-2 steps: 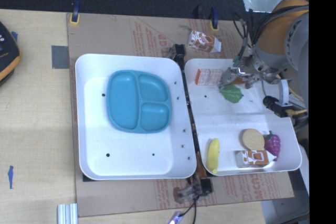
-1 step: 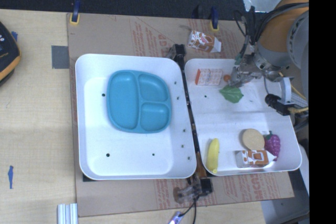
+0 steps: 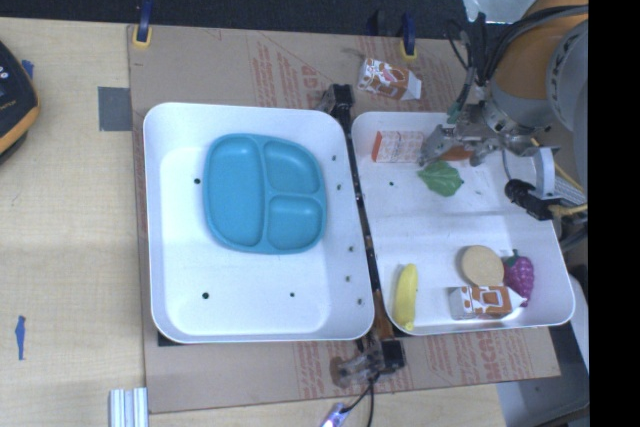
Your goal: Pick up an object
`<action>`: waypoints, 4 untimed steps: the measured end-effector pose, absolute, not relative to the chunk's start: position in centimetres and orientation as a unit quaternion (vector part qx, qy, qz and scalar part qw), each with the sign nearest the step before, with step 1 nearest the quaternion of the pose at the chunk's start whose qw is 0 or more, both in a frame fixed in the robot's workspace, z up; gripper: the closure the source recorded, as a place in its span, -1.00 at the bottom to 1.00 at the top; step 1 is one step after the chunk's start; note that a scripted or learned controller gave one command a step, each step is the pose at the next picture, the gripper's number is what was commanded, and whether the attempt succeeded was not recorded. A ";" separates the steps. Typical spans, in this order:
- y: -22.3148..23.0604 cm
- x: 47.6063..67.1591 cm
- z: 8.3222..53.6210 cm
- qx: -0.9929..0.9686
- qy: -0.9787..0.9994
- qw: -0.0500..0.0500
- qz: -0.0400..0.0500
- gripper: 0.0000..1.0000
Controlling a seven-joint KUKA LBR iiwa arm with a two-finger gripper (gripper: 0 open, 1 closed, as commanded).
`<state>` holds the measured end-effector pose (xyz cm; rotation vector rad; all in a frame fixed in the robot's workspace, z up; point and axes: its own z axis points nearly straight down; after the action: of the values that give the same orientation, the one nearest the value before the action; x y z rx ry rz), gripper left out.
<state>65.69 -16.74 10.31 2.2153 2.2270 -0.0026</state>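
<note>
Reach step: the gripper (image 3: 447,147) hangs low over the far part of the right bin (image 3: 560,260), right above the green item (image 3: 441,179), which lies on the bin floor. Can't tell fingers' state. Nothing visibly gripped. Next move probably calls for dropping onto the green item and closing. A white-orange pack (image 3: 398,146) sits just left, could get nudged. Near end of the bin: banana (image 3: 405,295), round bread (image 3: 482,264), grapes (image 3: 520,274), carton (image 3: 483,302). Left bin (image 3: 180,315) carries a blue plate (image 3: 265,193). Packet (image 3: 389,79) lies on the surface beyond.
</note>
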 end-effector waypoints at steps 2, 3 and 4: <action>-16.8 65.6 9.2 0.706 0.708 0.000 -0.001 -1.00; -16.9 65.7 10.3 0.705 0.709 0.000 -0.001 1.00; -16.9 65.7 10.3 0.705 0.709 0.000 -0.001 -1.00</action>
<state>65.68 -16.86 10.31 2.2163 2.2276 -0.0036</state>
